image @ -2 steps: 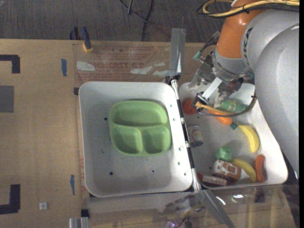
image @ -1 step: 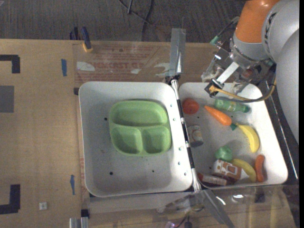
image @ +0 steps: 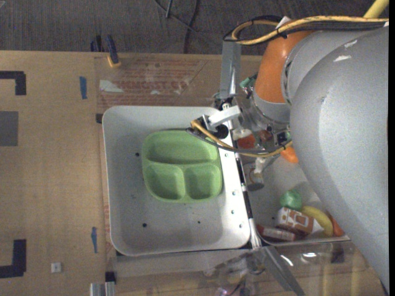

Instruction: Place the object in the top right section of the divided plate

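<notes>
Camera view shows the pincer (image: 256, 179) above the wall between the bins; I cannot tell its state. Toy foods (image: 302, 217) lie in the right bin (image: 271, 171), so it may reach the green divided plate (image: 182, 166) with nothing.

a wooden bench (image: 49, 184) is seen under two white bins. the left bin (image: 123, 227) and right bin (image: 278, 174) are set side by side, touching.
</notes>
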